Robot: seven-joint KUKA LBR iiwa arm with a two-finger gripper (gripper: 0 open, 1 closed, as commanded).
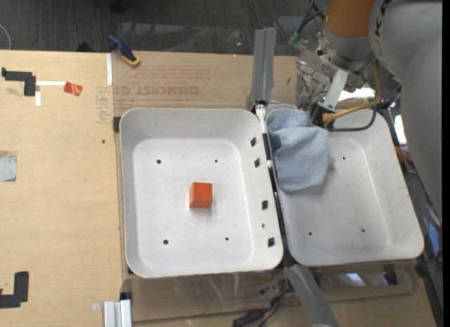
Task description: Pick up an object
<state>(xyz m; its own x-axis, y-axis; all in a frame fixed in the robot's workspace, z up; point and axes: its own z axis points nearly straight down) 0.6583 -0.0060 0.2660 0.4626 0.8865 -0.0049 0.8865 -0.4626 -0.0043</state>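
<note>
Camera view, from above and at a slant: two shallow white bins sit side by side on the bench. The left bin (140, 248) holds a single orange-red cube (201, 195), which rests flat on the floor a little below the middle, well apart from every wall. The right bin (365, 213) holds a pale blue-grey cloth (301, 151), crumpled in the upper left corner against the wall shared with the left bin. Its lower edge hangs down towards the middle of the floor.

The grey arm (415, 44) with its orange band (351, 5) reaches in from the upper right. The gripper (308, 102) is at the far edge of the right bin, just above the top of the cloth and so close that they seem to touch. Whether it is spread or closed cannot be told from here, nor whether the cloth is caught in it. The cube lies well apart from the gripper, in the other bin.

Behind the bins lies a sheet of brown cardboard (176, 83) with red printing, and a blue and yellow clamp (123, 50) sits at its far left corner. To the left, on the pale wooden bench top (56, 192), lies a small red piece (72, 88).
</note>
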